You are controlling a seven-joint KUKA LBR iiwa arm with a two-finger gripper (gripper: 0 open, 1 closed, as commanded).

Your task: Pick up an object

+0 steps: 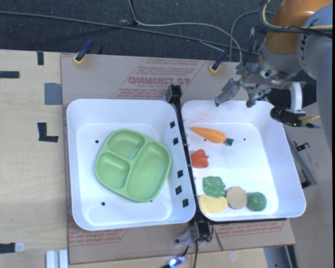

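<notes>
- While the gripper (239, 95) hangs over the far rim of the right bin (279, 149), nothing is held between its 2 fingers, which are spread apart.
- 1 finger (225, 92) points down to the left, and the other finger (253, 99) sits to its right.
- A toy carrot (209, 134) is seen lying nearest to the gripper, below it and a bit to the left, on the bin floor and not touched by it.
- The carrot is long and orange, with a small dark green tip at its right end.
- A small red pepper (199, 158) is seen below the carrot, close to the wall between the 2 bins.
- Along the near side of the right bin, well apart from the gripper, 4 more toys are packed close together: a green leafy piece (213, 186), a yellow piece (213, 204), a tan round piece (237, 197) and a green ball (257, 201).
- A light green plate (134, 164) with 3 sections is seen in the left bin (84, 121).
- The plate is tilted a little to one side on the bin floor.
</notes>
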